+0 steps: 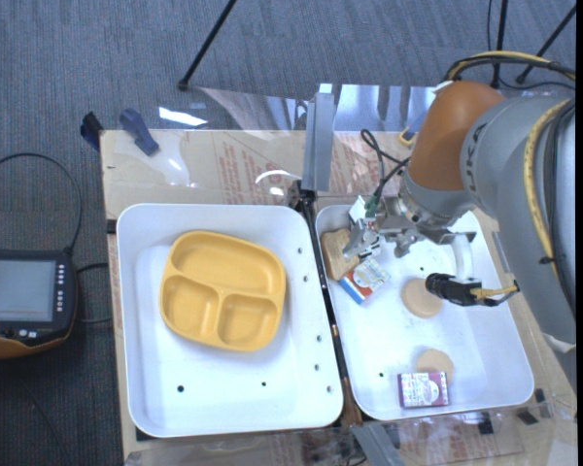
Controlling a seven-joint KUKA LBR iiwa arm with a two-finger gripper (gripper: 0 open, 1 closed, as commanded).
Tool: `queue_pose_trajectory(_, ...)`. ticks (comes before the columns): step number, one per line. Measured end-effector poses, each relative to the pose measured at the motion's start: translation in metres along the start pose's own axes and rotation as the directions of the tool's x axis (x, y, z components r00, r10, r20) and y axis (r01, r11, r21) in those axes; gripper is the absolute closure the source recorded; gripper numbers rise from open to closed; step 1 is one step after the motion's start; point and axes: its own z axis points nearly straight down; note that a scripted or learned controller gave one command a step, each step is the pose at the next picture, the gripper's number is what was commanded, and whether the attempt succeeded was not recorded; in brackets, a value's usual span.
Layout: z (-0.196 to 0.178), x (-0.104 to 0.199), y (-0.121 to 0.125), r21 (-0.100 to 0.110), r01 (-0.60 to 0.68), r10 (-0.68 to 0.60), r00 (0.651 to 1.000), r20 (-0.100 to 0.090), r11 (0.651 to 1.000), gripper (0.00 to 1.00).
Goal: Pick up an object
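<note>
My gripper (367, 233) hangs low over the back left corner of the right bin (486, 357). Right beneath it lies a flat brown slice (333, 250) against the bin's left wall. A small white packet with red and blue print (368, 280) rests just in front of the gripper. A tan round disc (421, 300) sits in the bin's middle, and a second tan disc (434, 360) lies nearer the front. A maroon packet (423, 388) touches that second disc at the front edge. I see nothing held.
The left bin (146, 377) holds a yellow divided tray (223, 289). A metal post (317, 149) stands behind the divider between the bins. The grey arm (525, 163) covers the right bin's back right part. A handheld pendant (24, 294) lies on the floor at left.
</note>
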Motion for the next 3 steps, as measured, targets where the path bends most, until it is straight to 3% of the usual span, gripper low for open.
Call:
queue_pose_trajectory(1,0.0264,-0.0028,0.0012,-0.016,-0.015,0.015,1.000,0.000,1.000,0.00)
queue_pose_trajectory(2,0.0179,-0.0026,0.0014,-0.016,-0.010,0.011,1.000,0.002,1.000,1.00)
queue_pose_trajectory(3,0.0200,-0.0026,-0.0003,-0.009,-0.010,0.010,1.000,0.001,1.000,0.00)
